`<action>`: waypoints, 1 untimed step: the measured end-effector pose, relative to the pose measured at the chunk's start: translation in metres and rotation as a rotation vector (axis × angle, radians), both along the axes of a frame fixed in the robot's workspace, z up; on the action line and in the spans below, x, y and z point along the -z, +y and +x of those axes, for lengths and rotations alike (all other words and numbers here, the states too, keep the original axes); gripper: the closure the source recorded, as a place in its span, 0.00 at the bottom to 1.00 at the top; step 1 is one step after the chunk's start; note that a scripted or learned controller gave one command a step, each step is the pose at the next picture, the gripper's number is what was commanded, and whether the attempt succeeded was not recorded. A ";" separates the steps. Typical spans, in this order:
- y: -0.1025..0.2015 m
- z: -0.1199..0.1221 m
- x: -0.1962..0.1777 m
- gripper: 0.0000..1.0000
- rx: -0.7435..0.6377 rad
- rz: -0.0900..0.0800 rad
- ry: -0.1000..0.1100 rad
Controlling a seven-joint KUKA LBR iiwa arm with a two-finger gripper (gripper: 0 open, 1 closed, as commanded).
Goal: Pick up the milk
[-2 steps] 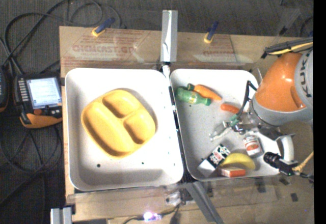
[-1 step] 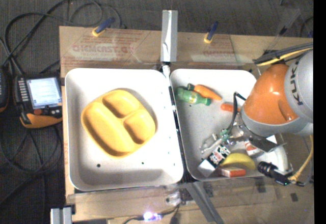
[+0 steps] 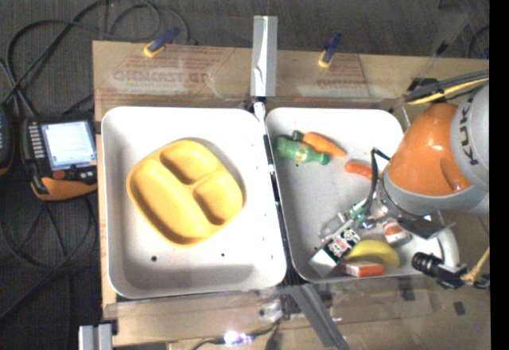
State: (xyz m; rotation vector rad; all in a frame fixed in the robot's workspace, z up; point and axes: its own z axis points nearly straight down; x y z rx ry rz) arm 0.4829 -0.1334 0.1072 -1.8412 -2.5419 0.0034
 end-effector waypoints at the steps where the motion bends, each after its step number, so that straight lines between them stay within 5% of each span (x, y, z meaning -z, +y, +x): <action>1: 0.024 0.003 0.016 0.00 -0.014 -0.007 -0.013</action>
